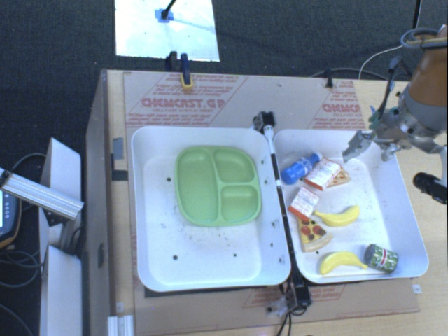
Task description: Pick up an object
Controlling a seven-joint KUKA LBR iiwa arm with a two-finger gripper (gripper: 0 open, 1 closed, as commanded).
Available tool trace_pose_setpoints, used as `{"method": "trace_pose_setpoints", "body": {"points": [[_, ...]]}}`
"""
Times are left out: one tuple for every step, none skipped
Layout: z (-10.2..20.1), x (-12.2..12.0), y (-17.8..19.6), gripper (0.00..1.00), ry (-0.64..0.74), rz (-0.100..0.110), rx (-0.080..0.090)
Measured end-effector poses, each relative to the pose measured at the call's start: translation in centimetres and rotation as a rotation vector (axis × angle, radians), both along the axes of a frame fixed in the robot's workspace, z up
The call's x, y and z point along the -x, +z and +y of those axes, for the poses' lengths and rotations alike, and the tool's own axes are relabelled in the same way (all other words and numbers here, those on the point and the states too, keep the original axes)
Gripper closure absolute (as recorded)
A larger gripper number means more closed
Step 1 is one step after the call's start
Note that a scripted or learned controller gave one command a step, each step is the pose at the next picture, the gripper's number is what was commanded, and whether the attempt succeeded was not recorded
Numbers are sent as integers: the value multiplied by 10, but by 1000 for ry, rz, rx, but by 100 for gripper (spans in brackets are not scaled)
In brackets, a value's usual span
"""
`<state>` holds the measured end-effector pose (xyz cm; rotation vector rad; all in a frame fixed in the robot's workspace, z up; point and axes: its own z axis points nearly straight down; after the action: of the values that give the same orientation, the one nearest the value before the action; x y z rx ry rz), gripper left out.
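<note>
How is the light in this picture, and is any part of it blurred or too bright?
Camera view: light is even and soft, with faint shadows under the bananas; the white bins look bright but not washed out; a pale sheet on the dark floor glares; the green tray is sharp; the gripper at the right is slightly soft.

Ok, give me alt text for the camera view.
The gripper hangs over the far edge of the right bin, which holds two bananas, a blue bottle, a can, a pizza slice and small boxes. The left bin holds a green tray.
</note>
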<state>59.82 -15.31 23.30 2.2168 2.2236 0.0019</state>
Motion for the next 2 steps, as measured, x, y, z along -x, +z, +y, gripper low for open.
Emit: {"method": "trace_pose_setpoints", "body": {"points": [[-11, 24, -148, 0, -2, 0, 0], [-28, -17, -148, 0, 0, -1, 1]]}}
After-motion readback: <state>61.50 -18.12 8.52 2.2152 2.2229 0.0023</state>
